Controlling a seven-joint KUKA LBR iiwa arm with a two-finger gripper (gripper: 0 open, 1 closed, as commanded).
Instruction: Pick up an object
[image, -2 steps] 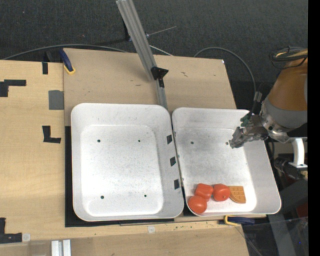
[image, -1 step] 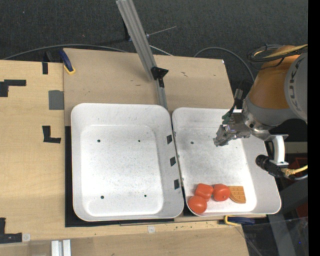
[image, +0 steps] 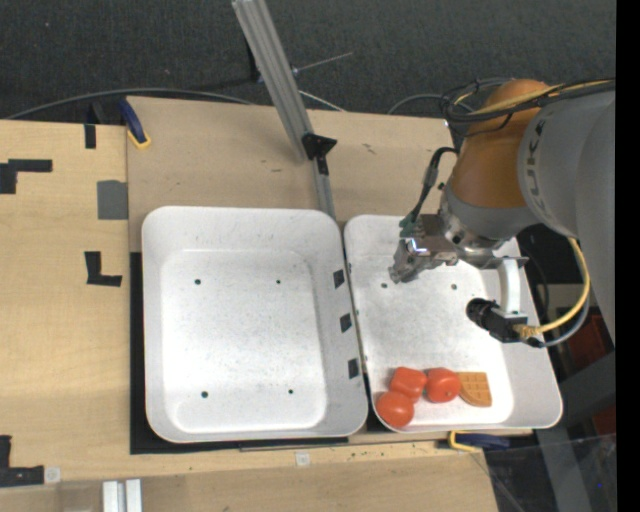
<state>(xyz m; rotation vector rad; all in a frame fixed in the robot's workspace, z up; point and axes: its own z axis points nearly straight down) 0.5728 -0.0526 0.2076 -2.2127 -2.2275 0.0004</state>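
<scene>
Left bin (image: 240, 320): bare white floor, sits on the bench (image: 60, 300). Right bin (image: 450, 300): three red-orange lumps (image: 412, 392) bunched at its near edge, touching each other, with a tan waffle-like piece (image: 476, 389) just beside them on the right. Claw (image: 408, 262) hangs over the far part of the right bin, well apart from the cluster; whether it is released or clenched, I cannot tell, and nothing is seen in it. Judgement: lumps look light, rounded, probably smooth plastic, liable to roll. Best hold is across the middle of an outer lump, away from the bin wall.
</scene>
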